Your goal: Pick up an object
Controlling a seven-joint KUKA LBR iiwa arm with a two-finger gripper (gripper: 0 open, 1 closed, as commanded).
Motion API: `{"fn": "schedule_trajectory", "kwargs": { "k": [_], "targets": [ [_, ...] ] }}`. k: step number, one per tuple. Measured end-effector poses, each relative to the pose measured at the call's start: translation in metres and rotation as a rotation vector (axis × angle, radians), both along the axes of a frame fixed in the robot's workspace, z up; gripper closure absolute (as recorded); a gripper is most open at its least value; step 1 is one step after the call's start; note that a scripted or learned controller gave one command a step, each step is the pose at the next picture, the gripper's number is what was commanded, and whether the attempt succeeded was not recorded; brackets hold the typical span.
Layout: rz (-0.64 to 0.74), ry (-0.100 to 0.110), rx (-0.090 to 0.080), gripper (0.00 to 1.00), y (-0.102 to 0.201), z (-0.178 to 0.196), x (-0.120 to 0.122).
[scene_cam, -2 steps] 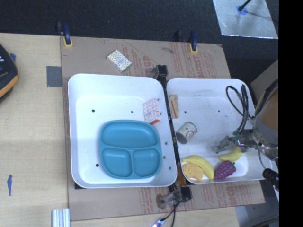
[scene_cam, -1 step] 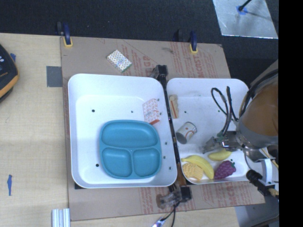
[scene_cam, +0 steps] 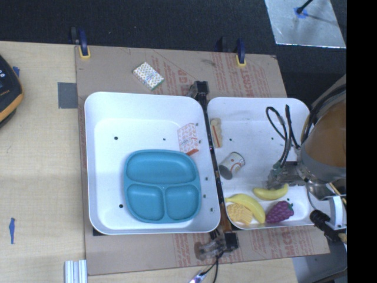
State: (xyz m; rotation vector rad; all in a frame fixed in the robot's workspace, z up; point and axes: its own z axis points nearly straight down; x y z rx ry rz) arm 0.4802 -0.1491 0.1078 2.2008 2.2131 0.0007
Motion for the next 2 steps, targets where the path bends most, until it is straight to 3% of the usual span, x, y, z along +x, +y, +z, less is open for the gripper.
{"fn": "schedule_trajectory", "kwargs": {
  "k": [1, 2],
  "targets": [
    [-0.001, 0.016, 0.015, 1.00, 0.063, 0.084, 0.082],
    [-0.001, 0.017, 0.014, 1.00, 0.076, 0.117, 0.138]
  ]
}}
